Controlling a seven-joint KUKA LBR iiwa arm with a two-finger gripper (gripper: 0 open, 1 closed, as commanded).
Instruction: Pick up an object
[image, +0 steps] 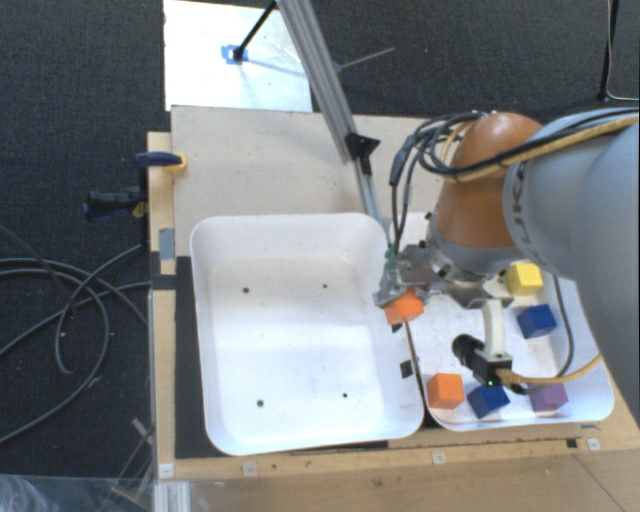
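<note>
My gripper (400, 292) hangs over the rim between the two bins, under the grey arm with its orange wrist band. An orange block (405, 308) sits between its fingers, tilted and lifted above the rim, and the gripper is shut on it. In the right bin (590, 405) lie a second orange block (445, 390), a blue block (488, 400), a purple block (548, 398), another blue block (536, 321) and a yellow block (523, 278). The arm hides the back of the right bin.
The left bin (215, 240) stands to the left of the gripper. A small black piece (405, 369) lies by the divider. A slanted metal pole (330, 95) rises behind the bins. Clamps (140, 200) and loose cables lie off the bench's left edge.
</note>
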